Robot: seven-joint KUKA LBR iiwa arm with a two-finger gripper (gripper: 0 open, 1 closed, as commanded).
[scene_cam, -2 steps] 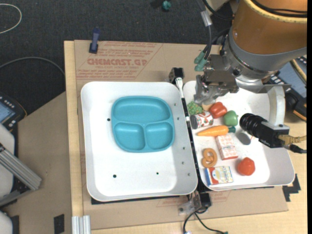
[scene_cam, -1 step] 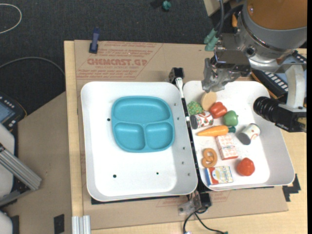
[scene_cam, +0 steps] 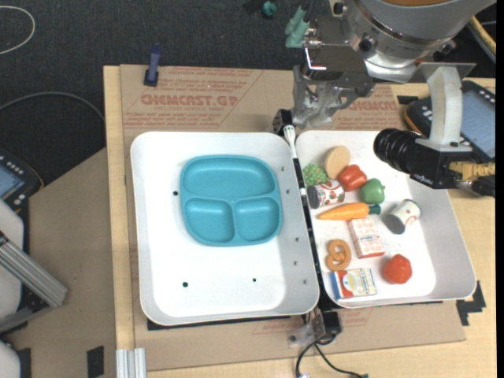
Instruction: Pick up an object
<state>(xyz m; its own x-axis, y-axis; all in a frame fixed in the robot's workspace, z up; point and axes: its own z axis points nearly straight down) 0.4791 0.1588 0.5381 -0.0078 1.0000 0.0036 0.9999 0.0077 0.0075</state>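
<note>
Camera view: hand (scene_cam: 321,105) hangs above far edge of desk, behind seam between bins; finger state cannot tell. Left bin (scene_cam: 157,211) holds teal divided plate (scene_cam: 231,199). Right bin (scene_cam: 441,250) holds toy food: carrot (scene_cam: 344,211), pretzel (scene_cam: 339,253), tomato (scene_cam: 398,269), green pepper (scene_cam: 372,190).

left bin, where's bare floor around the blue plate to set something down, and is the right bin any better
In the left bin, the widest bare strip runs along the near edge below the blue divided plate; narrower strips flank it left and right. The right bin is crowded: carrot, pretzel and tomato sit close, leaving only its near-right corner bare.
</note>
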